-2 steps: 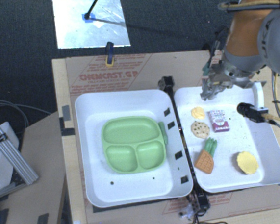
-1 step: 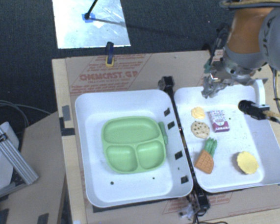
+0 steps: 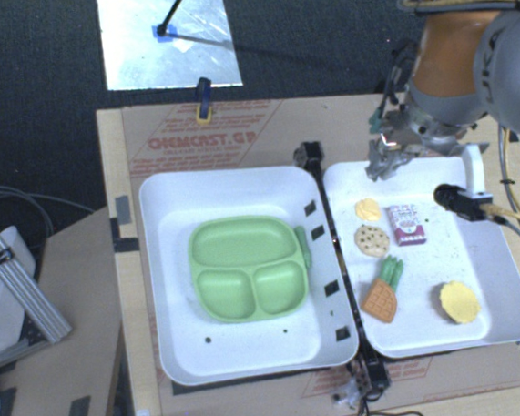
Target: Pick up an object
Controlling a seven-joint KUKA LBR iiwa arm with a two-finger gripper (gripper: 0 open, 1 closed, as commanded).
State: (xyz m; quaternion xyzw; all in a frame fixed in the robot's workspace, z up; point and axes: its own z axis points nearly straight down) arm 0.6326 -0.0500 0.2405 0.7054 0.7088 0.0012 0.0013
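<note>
My gripper point(image 3: 382, 161) hangs over the far left part of the right bin point(image 3: 493, 253), with nothing seen between its fingers. Below it in that bin lie a small yellow piece point(image 3: 367, 209), a round cookie point(image 3: 370, 238) and a pink and white carton point(image 3: 405, 223). Nearer the front lie an orange toy carrot with a green top point(image 3: 383, 293) and a yellow round piece point(image 3: 458, 301). The gripper is a little beyond the yellow piece and clear of it.
The left bin point(image 3: 171, 284) holds a green divided tray point(image 3: 247, 267). A black clip strip point(image 3: 327, 242) runs between the two bins. A metal frame point(image 3: 11, 281) stands at the left, off the bench.
</note>
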